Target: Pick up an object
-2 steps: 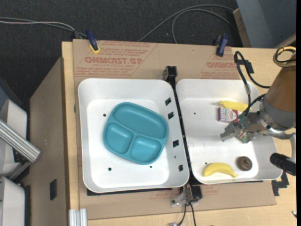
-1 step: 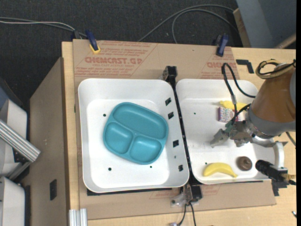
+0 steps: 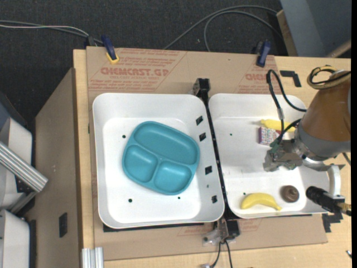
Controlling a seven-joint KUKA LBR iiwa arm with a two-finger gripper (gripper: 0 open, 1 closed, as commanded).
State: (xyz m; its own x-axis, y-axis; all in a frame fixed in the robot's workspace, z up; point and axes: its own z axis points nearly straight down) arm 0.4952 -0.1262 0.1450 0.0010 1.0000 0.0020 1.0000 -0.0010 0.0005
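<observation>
From my feed, the arm (image 3: 329,121) runs off the right edge, so its upper links are cut. Its bulk covers part of the right bin's (image 3: 240,149) far side. The gripper (image 3: 277,159) reads as a grey blur; I can't make out its fingers. A small purple-and-white packet (image 3: 266,135) has print too small to read. A yellow item (image 3: 271,124) sits partly behind cables.

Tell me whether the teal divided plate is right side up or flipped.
Right side up: the teal divided plate shows its three recessed compartments, lying flat in the left bin.
</observation>
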